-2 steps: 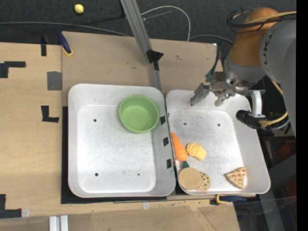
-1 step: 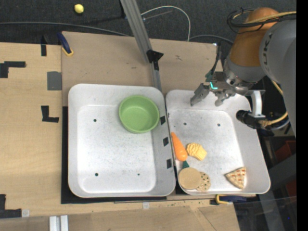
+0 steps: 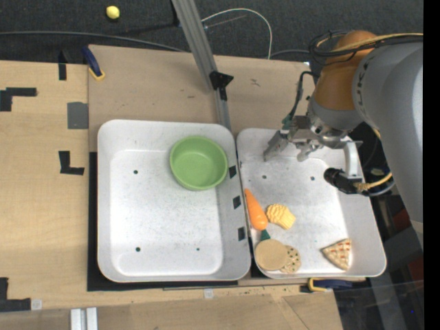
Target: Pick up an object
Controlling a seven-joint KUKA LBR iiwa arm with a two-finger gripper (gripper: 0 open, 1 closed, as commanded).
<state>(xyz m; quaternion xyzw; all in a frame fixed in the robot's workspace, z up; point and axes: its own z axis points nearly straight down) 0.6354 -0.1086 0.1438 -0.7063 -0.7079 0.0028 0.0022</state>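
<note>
My gripper [image 3: 287,150] hangs over the far part of the right bin [image 3: 357,215], its two dark fingers spread apart with nothing between them. Nearer the front of that bin lie an orange carrot [image 3: 256,212], a yellow ridged piece [image 3: 280,216], a round tan cookie [image 3: 271,255] with a chocolate-chip cookie [image 3: 291,259] tucked beside it, and a pizza slice [image 3: 338,253] at the front right. All of these lie well in front of the gripper and apart from it.
A green bowl [image 3: 198,162] sits in the far right part of the left bin [image 3: 120,205]. A grey pole [image 3: 199,40] slants down to the bins' divider. Cables loop behind the arm, and a small yellow ball [image 3: 113,12] lies on the floor beyond the bench.
</note>
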